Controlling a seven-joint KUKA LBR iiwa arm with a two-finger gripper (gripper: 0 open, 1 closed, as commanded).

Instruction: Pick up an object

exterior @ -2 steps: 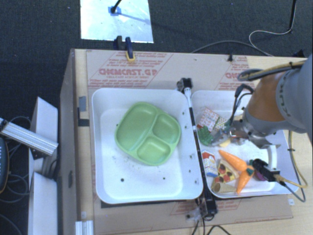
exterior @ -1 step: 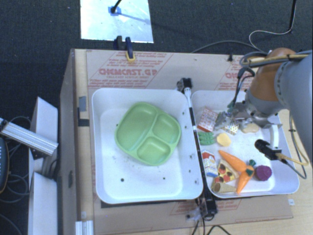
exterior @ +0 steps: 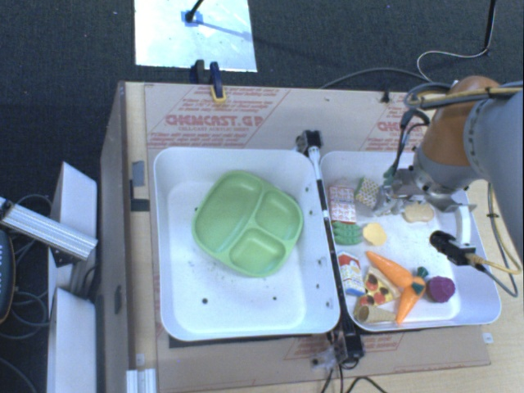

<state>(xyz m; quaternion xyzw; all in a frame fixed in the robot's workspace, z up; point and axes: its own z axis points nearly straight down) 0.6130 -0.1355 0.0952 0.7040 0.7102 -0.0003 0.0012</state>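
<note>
- Toy food, right bin (exterior: 488, 305): looks light, stiff, probably smooth plastic; grip each across its narrow width.
- Carrots (exterior: 391, 270): 2, crossed, near front.
- Purple piece (exterior: 441, 288): 1, beside the carrots.
- Yellow disc (exterior: 375, 235): 1.
- Green tray (exterior: 248, 222): 1, left bin (exterior: 176, 318).
- Gripper (exterior: 401, 193): low over bin's back; whether it is parted or grasping anything, cannot tell.

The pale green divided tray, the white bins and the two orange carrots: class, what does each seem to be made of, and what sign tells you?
Pale green divided tray: probably moulded plastic, matt; one even colour, soft rounded compartments. Shallow white bins: likely thin formed plastic; smooth, rounded rims and corners. Two orange carrots: apparently toy food, plastic or perhaps rubber; flat uniform colour, too small to be sure.
</note>
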